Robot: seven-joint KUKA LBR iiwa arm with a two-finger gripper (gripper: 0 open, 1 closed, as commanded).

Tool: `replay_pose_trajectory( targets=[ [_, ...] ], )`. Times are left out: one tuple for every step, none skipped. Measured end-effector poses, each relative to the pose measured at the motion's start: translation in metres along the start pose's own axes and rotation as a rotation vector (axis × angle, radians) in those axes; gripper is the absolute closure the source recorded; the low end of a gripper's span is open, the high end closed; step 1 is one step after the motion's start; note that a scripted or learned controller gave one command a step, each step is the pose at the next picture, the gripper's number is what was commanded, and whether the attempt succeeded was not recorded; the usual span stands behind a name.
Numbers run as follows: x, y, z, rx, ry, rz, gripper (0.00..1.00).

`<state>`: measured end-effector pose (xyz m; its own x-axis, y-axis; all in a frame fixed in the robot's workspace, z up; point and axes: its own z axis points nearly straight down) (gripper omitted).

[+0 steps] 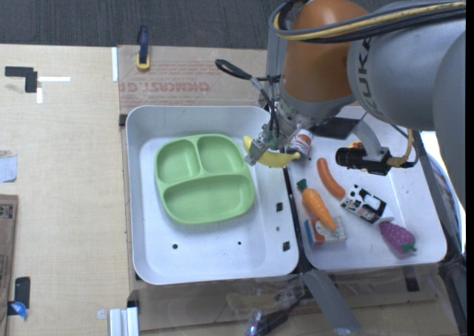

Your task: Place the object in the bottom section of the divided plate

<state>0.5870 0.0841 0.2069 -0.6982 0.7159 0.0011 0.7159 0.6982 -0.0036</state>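
Yellow banana (pixel 278 157) sits pinched in the gripper (pixel 265 146), fingers closed on it, hovering just right of the green divided plate (pixel 205 177), so it's probably headed for the near section.

banana (pixel 280 157) partly hidden, arm (pixel 415 53) cut off

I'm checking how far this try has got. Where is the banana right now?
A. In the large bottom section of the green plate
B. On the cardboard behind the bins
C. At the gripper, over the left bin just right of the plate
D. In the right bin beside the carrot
C: the banana sits at the gripper, just right of the green plate, whose sections hold nothing.
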Motion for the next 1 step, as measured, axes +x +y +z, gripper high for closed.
replay_pose_trajectory(
  targets=[
    [0.0405, -0.0166, 0.0042, 0.001, 0.001, -0.052, 1.00]
  ],
)
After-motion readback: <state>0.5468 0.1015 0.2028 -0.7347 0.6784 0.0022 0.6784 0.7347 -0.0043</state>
